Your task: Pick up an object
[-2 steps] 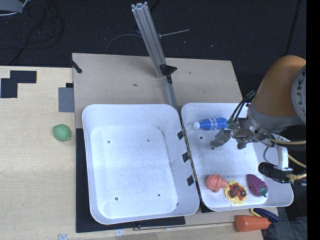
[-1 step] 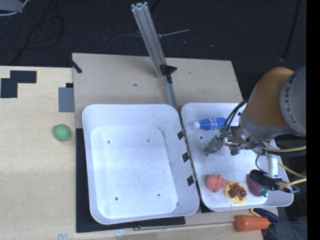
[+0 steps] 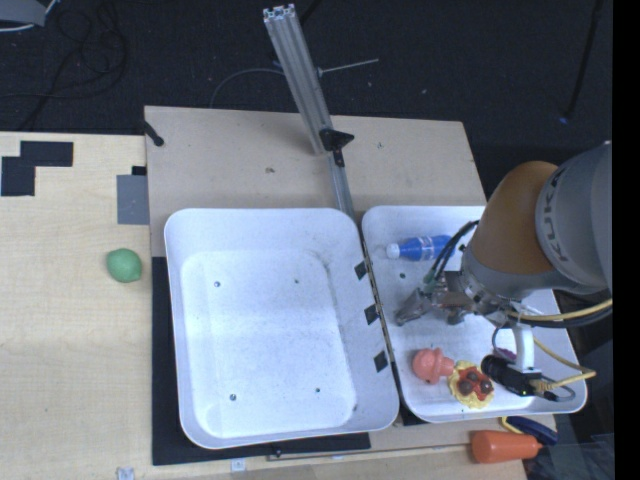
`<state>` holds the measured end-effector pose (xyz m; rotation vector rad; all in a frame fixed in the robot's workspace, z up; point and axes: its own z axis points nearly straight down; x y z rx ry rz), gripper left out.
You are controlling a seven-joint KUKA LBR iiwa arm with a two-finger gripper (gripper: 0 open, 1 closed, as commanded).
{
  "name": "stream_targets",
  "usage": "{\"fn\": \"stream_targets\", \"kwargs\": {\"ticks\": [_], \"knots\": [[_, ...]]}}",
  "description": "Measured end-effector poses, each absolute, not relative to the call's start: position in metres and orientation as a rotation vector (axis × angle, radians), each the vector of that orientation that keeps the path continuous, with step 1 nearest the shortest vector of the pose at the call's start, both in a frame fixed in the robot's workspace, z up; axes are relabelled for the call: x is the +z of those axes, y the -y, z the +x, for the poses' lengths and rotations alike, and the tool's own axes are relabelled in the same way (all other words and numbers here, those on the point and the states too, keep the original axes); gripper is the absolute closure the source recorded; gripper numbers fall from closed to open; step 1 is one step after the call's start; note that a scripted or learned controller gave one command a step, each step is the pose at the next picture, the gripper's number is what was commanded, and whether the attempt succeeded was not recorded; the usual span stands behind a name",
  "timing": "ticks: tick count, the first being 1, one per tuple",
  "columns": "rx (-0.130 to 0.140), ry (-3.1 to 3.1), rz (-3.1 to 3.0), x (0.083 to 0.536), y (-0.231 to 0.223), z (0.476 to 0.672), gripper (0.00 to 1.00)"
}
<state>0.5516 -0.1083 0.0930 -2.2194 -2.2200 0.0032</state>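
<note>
My gripper (image 3: 412, 311) hangs low in the right bin (image 3: 385, 230), near its left wall, under the grey arm with the orange band (image 3: 515, 233). A blue and white bottle (image 3: 420, 248) lies on its side just behind the gripper. In front of the gripper sits a pink toy (image 3: 432, 365), and a yellow and red object (image 3: 470, 384) lies to its right. I see nothing held in the gripper, and the arm hides part of the bin's floor.
The left bin (image 3: 260, 328) stands beside the right one, with black clips on the shared edge. A green ball (image 3: 124, 265) rests on the bench at far left. An orange object (image 3: 505, 446) lies outside the right bin's front edge. A metal rail (image 3: 300, 73) slants up behind the bins.
</note>
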Motion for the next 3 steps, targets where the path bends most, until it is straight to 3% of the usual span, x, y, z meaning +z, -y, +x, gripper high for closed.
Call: {"fn": "stream_targets", "kwargs": {"ticks": [1,3], "knots": [[0.001,2.219,-2.224,0.105,0.110,0.552,1.00],[-0.004,2.223,-2.225,0.199,0.125,0.553,1.00]]}}
